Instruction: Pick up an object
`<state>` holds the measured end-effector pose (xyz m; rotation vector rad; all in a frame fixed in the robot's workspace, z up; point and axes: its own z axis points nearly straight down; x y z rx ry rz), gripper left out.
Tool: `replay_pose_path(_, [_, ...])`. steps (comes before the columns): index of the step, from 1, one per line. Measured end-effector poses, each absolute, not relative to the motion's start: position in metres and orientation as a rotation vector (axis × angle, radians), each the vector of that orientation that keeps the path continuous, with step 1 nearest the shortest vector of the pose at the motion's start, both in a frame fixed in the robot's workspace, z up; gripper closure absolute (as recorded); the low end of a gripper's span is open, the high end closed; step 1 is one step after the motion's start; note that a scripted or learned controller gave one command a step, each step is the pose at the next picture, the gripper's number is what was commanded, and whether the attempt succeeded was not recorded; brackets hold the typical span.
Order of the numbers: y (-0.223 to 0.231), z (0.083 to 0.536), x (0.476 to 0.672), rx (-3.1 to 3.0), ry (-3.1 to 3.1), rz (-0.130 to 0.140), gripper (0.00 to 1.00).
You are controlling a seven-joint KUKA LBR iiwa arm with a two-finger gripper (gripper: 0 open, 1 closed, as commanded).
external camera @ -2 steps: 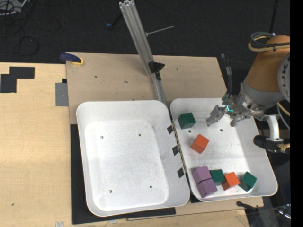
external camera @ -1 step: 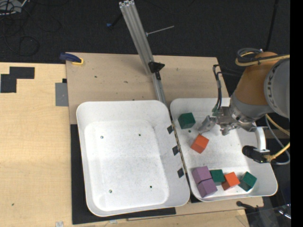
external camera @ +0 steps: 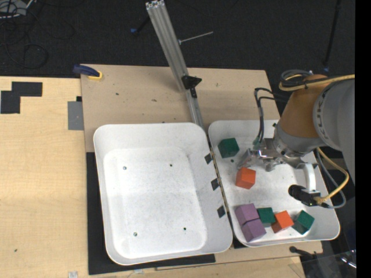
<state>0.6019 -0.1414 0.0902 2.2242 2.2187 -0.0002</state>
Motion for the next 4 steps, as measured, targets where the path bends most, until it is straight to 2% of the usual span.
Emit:
replay_pose_path(1, [-0.142,0.101,0.601,2.232,2.214,-0.001,1.00])
replay_pose_path(2, [-0.146,0.143,0.602,2.230,2.211,0.001,1.00])
replay_pose_path(3, [-0.147,0.207,0.605,2.218,2.220,0.003,1.00])
replay_pose_path(4, [-0.148,0.240,0.605,2.219,2.221,0.001,1.00])
